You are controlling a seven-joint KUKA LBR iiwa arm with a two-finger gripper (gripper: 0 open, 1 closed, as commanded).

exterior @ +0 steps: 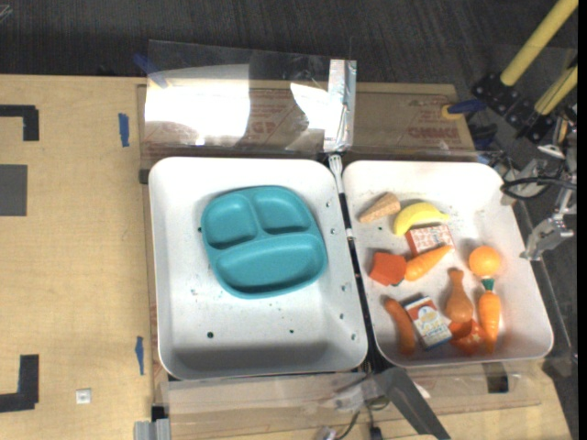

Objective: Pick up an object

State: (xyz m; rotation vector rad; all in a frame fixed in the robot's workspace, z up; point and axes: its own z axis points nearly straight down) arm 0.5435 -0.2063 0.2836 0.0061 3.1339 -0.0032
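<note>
The right white bin (523, 246) holds several toy foods. A bread piece (379, 208) and a yellow banana (419, 215) lie near its far edge. Below them are a small red and white box (429, 238), an orange wedge (426, 263) and a red-orange block (388, 268). An orange fruit (485, 261) sits toward the right wall. A brown drumstick (458, 302), a carrot (490, 312), a sausage (399, 324) and a small carton (427, 322) crowd the near edge.
The left white bin (183, 319) carries a teal divided plate (263, 238) in its far half. A clear plastic sheet (248, 99) stands behind the bins. Yellow bars and cables (532, 90) cluster at the far right, past the bench.
</note>
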